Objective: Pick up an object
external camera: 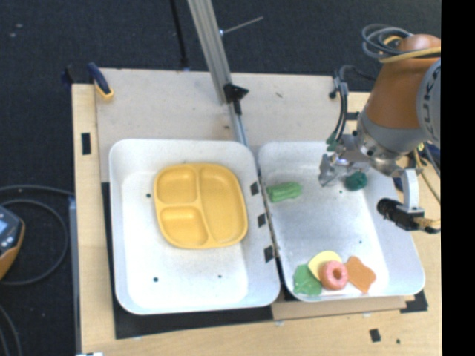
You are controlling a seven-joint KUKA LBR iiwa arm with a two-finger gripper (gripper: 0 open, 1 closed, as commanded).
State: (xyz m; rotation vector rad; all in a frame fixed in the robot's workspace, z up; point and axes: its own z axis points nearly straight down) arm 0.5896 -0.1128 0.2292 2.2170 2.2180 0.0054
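**Objects wait in the right bin; no grasp visible**

Objects for picking lie in the right-hand white bin [386, 273], and none appears lifted. Going left to right: the left bin [133, 288] holds a yellow divided plate [200, 204] with 3 compartments, lying flat near its middle. Across the divider, a green cylinder-shaped piece [283, 192] sits against the right bin's left wall. At that bin's near edge, 4 items cluster together: a green piece [304, 280], a yellow disc [323, 261], a pink ring [334, 275] resting on it, and an orange piece [361, 274] just beside.

Farther right, the gripper [338, 169] hangs over the bin's far right part, with a small dark green object [357, 181] right at its tip. Whether the fingers are open, closed or clamped on that object I cannot tell; the wrist hides them.

My judgement: the task is at its approach or grasp step. Nothing is clearly raised off the bin floor, so the lift is left to do, and the grasp itself is unconfirmed.

Both bins rest on a pale wooden counter [148, 102], which carries a slanted metal post [208, 35] at the back and a blue and yellow clamp [100, 80] at its far left corner. Dark carpet surrounds the counter, with black cables looping at the left.
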